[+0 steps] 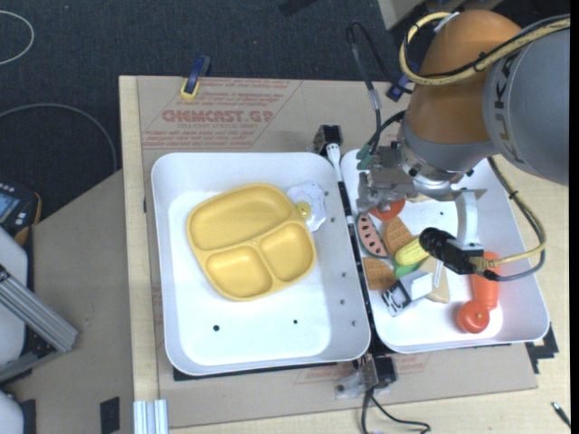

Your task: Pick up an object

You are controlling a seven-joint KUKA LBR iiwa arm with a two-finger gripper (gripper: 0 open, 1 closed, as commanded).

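Grey arm (534,98), orange band (466,48), looped yellow and black cables (434,25)

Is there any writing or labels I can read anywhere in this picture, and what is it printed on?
"CHEMCAST GP" in large red letters, repeated in smaller rows, on the brown protective paper covering the board under the bins; the last letters are faint, so that reading is uncertain.
The smaller red lines beneath it are too blurred to read.
Nothing readable on the yellow divided plate, the white bins or the toys in the right bin.
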